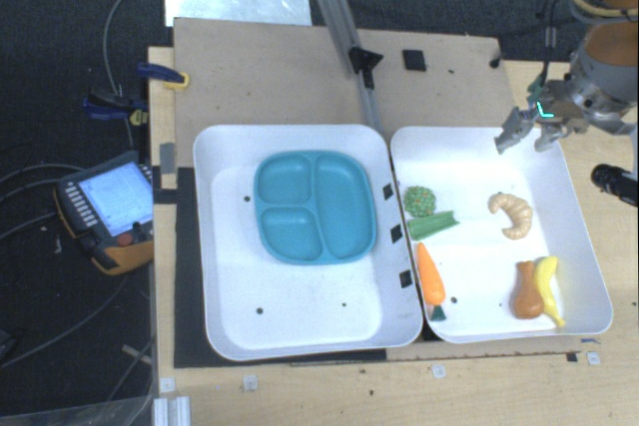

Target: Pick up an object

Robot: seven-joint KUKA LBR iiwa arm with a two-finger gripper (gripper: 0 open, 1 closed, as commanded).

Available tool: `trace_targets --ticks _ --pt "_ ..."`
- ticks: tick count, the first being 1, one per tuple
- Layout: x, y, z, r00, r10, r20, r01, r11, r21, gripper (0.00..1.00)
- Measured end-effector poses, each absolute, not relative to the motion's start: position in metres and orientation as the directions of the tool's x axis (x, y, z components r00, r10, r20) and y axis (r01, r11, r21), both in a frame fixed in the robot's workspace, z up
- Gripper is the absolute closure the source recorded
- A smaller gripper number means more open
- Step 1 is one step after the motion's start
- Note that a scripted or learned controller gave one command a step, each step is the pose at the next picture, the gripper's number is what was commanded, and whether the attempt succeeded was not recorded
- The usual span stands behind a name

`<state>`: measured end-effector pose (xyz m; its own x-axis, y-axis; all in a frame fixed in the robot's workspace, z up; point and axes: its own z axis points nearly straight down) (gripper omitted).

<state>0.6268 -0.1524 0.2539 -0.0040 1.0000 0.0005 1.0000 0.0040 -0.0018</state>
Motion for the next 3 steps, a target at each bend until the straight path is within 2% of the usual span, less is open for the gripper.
trace_targets --ticks 1,3 --pt "0.628 -0.152 0.256 -0.005 1.000 0.000 1.000 0.005 0.002 0.00" --pt "0.625 -0.159 0.160 -0.001 1.000 -0.001 1.000 0.001 -0.002 0.00"
